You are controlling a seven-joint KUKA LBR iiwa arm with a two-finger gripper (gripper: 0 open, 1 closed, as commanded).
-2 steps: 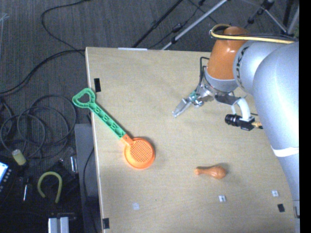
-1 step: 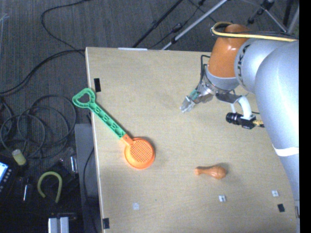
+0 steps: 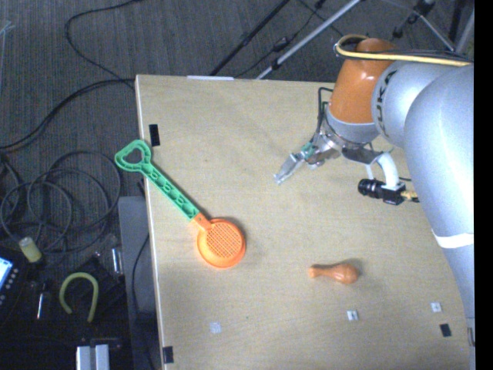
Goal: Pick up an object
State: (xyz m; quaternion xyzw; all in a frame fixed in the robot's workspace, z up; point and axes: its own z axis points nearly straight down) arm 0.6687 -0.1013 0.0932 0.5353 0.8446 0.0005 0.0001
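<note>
Gripper (image 3: 286, 169) hovers empty, fingers slightly parted; strainer (image 3: 219, 242) lies below-left of them, so reaching and descending comes next.

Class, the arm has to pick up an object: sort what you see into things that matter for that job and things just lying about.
Job:
- gripper
- green-handled orange strainer
- small orange pear-shaped object

Lying about:
- black cables on the floor
- green U-shaped piece on the floor

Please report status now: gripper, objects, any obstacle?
Gripper above bare bench, holding nothing seen. Strainer and orange pear-shaped object lie untouched, apart from it. No obstacle between.
</note>
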